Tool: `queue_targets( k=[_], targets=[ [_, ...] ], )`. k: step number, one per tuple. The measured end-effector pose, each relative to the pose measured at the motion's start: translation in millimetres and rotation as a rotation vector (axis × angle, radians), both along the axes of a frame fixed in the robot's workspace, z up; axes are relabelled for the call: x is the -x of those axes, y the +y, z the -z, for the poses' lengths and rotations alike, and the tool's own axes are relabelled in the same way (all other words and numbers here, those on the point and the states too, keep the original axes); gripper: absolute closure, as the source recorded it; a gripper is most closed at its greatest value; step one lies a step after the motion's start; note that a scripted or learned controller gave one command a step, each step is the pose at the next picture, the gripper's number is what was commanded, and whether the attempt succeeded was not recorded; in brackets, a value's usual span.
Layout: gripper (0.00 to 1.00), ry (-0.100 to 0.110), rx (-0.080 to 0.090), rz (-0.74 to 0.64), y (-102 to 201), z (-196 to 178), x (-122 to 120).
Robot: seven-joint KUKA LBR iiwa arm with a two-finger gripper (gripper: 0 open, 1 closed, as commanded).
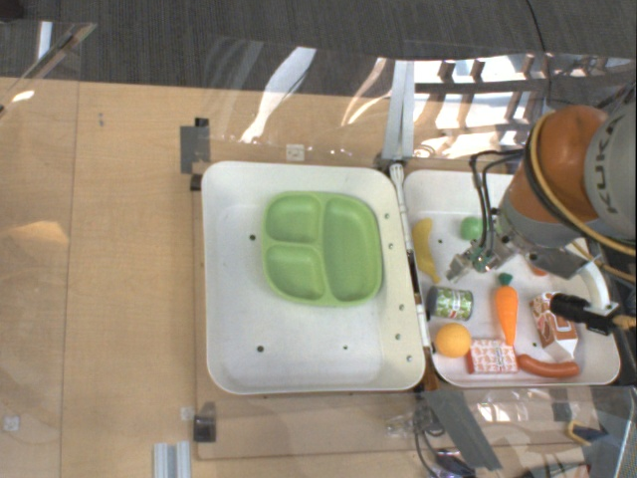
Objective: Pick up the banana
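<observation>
The yellow banana (425,247) lies lengthwise along the left wall of the right bin (597,277). My gripper (475,262) hangs over the middle of that bin, to the right of the banana and apart from it. It is open, with nothing between its fingers. The grey arm with its orange band (562,162) reaches in from the right and hides the bin's back right part.
Also in the right bin are a green item (470,227), a small can (454,304), an orange (453,340), a carrot (507,312), a sausage (545,367) and two red-and-white packets (491,357). The left bin (239,347) holds a green divided plate (323,247).
</observation>
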State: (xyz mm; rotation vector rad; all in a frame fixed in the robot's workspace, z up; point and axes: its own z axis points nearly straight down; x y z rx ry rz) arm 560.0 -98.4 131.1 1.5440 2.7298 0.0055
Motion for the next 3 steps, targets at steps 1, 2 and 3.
queue_targets(
  k=[1,2,3],
  targets=[
    [0.0,-0.015,0.003,0.11,-70.7,36.8,-54.3],
    [0.0,-0.002,0.0,0.056,-11.8,1.4,8.7],
    [0.0,-0.014,0.0,0.264,3.7,36.3,-6.8]
  ],
)
